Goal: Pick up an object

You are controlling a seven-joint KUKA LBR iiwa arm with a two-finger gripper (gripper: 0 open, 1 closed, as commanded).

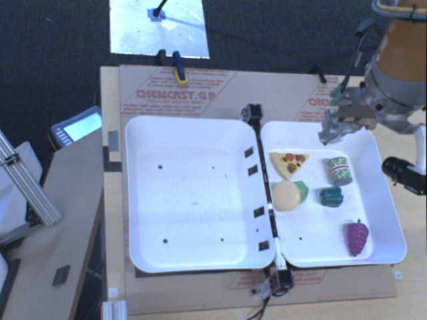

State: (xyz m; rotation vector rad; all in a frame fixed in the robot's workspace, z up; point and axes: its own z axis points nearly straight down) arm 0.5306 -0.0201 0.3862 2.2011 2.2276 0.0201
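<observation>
The right bin (313, 255) holds several toy foods. A pizza slice (289, 163) lies near its left wall, with a pale round bun (285, 196) on a green piece (302, 190) below it. A small can (339, 170) stands to the right, a dark green pepper (331, 196) just below that, and purple grapes (357, 237) sit near the front right corner. My gripper (331, 135) hovers above the bin's back edge, up and left of the can, with nothing seen between its fingers.
The left bin (193, 192) adjoins the right one, joined by black clips (257, 172) along the shared wall. A shiny metal plate (158, 19) lies beyond the bench. A yellow-and-blue clamp (179, 69) sits at the board's back edge.
</observation>
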